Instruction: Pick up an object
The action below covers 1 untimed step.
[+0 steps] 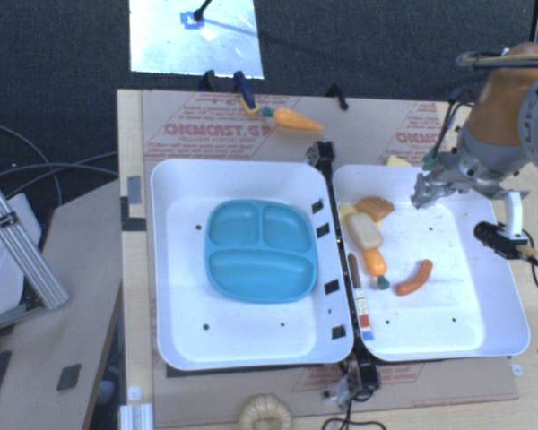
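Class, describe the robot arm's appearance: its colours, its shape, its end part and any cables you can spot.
The arm is rounded and bulky, grey with an orange band above the wrist. It narrows to a small grey metallic pincer. Thin dark cables run alongside the wrist.

Robotics lab: grey-and-orange arm (511,106), white bins (251,348) on a cardboard-covered bench (215,133), loose cables (36,164), aluminium framing (18,240).
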Available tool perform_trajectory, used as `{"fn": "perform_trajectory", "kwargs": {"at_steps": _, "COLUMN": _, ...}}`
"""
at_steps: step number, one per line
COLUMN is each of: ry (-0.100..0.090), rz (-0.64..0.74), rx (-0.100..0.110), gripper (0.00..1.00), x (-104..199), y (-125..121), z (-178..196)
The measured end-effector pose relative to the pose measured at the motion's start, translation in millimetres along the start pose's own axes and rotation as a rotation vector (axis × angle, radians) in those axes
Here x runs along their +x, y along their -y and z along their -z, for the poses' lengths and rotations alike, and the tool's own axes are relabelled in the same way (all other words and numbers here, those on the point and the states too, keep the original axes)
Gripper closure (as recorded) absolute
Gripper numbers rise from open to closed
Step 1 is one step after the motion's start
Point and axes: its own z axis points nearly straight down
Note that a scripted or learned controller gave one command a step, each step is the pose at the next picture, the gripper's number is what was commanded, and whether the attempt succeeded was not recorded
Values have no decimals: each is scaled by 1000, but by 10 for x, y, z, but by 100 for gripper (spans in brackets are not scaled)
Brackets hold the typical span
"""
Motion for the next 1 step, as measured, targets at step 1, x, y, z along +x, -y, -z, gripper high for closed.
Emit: {"fn": "perform_trajectory", "kwargs": {"at_steps": 1, "ry": 0, "rz": 0, "rx": 2, "gripper": 100, "x": 5, "y": 30, "z": 632}}
